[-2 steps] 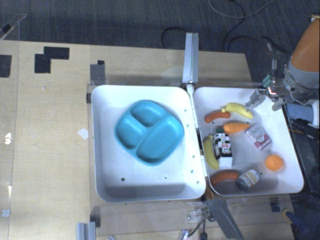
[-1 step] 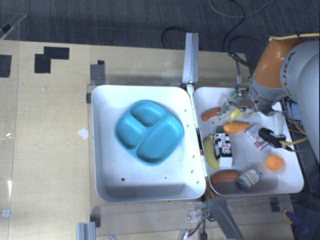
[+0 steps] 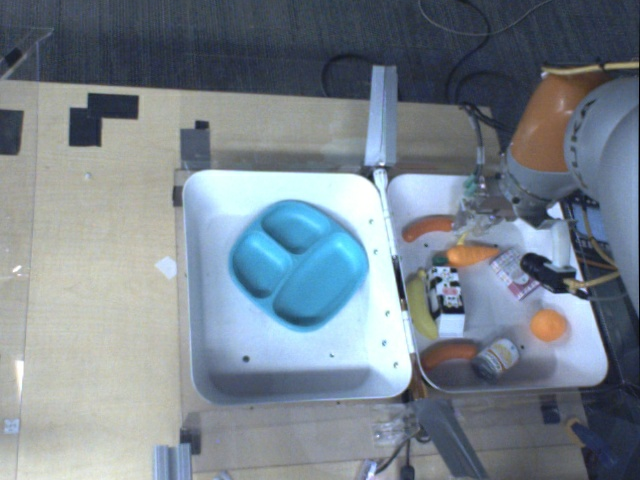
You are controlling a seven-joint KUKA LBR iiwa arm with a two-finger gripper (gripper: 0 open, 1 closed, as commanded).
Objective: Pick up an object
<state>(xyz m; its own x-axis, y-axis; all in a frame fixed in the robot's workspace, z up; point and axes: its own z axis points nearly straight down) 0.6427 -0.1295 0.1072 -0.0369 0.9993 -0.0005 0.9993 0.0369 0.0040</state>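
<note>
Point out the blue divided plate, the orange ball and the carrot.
blue divided plate (image 3: 300, 263): camera view, ridge where its compartments meet.
orange ball (image 3: 548, 325): camera view, middle of its top.
carrot (image 3: 472, 255): camera view, middle of its body.

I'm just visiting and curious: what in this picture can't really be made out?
- Tool, camera view: too blurred to show whether it holds anything.
- Printed packet: label too small to read.
- Banana: partly hidden by the black-and-white carton.
- Arm: cut off by the edge.
</note>
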